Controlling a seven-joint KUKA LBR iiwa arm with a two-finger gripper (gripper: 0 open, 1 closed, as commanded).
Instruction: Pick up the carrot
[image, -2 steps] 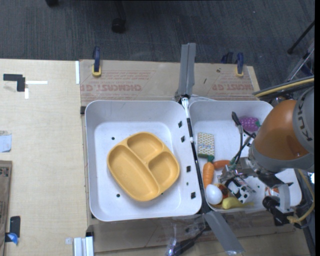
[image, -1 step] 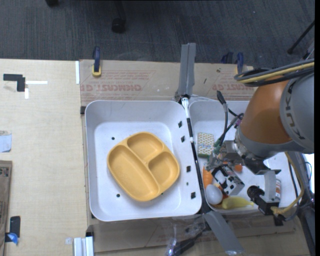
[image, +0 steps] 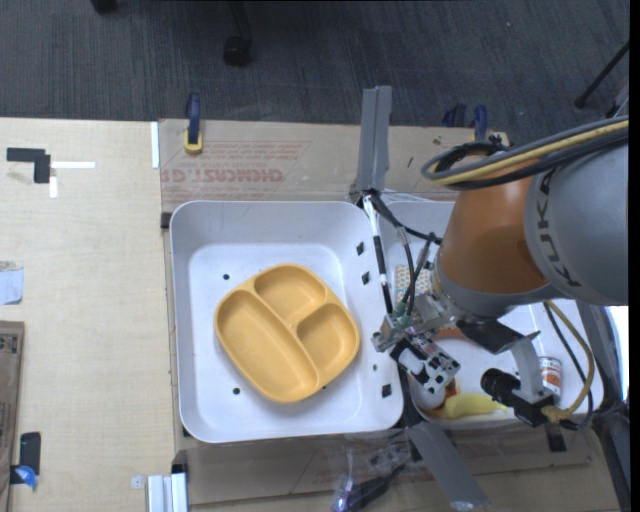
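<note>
The arm (image: 520, 240) hangs low over the right bin (image: 480, 415) at the lower right of the frame, its gripper (image: 425, 365) buried among cables. I cannot tell whether it has closed. No carrot can be made out; the yellow plate (image: 287, 332) in the left bin (image: 200, 300) is bare. The pick looks unfinished.

The carrot (image: 449, 364) is mostly hidden; only a small orange part shows, inside the right bin (image: 492, 337), near its left wall.
</note>
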